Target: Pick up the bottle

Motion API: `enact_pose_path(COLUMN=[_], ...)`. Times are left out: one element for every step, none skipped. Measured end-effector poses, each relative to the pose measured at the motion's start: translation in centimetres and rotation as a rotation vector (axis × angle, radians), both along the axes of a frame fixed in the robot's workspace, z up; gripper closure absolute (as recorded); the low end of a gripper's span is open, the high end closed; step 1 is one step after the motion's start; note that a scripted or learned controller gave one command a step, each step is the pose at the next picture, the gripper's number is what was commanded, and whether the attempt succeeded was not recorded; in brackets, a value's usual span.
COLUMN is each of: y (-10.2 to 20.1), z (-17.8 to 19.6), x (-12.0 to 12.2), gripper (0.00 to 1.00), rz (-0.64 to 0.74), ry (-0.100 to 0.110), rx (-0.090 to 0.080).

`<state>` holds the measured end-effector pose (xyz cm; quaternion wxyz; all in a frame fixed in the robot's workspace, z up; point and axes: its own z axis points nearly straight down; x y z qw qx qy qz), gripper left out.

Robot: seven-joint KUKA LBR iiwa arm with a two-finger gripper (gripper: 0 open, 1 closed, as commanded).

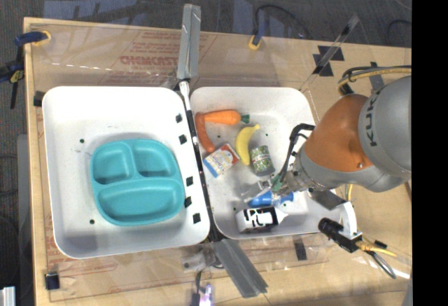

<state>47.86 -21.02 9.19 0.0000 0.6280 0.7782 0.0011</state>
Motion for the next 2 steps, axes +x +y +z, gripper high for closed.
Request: enact_pose_path(y=[0.0,-0.1], z=[0.9,17.8], x=[0.2,0.6], gripper=[1.0,1.0], rz=[0.006,-0.181], ry=[-0.002,0.001], rx=[-0.002,-0.004])
